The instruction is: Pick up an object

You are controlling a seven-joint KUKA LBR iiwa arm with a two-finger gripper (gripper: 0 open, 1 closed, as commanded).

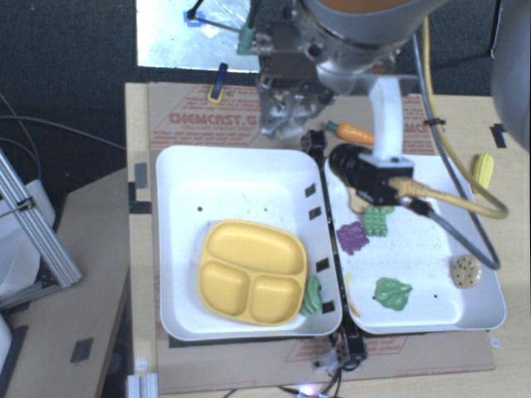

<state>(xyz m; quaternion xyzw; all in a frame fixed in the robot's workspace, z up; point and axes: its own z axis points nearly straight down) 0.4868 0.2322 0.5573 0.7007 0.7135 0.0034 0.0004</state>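
Observation:
My gripper point(286, 116) hangs over the back rim of the left bin point(178, 222), blurred and seen from above. Nothing shows in its grasp. A yellow divided plate point(251, 270) lies in the left bin's front half, with a green leafy piece point(313, 297) wedged against its right side. The right bin point(485, 305) holds a purple grape bunch point(352, 236), a green block point(377, 220), a green leaf point(392, 293) and a speckled cookie point(465, 270). An orange carrot point(353, 133) lies at that bin's back edge, partly under the arm.
A black camera unit point(369, 175) on the arm, with a yellow cable point(452, 199), hangs over the back of the right bin. A yellow corn piece point(483, 170) sits by the right bin's far rim. Cardboard point(199, 118) lies under both bins.

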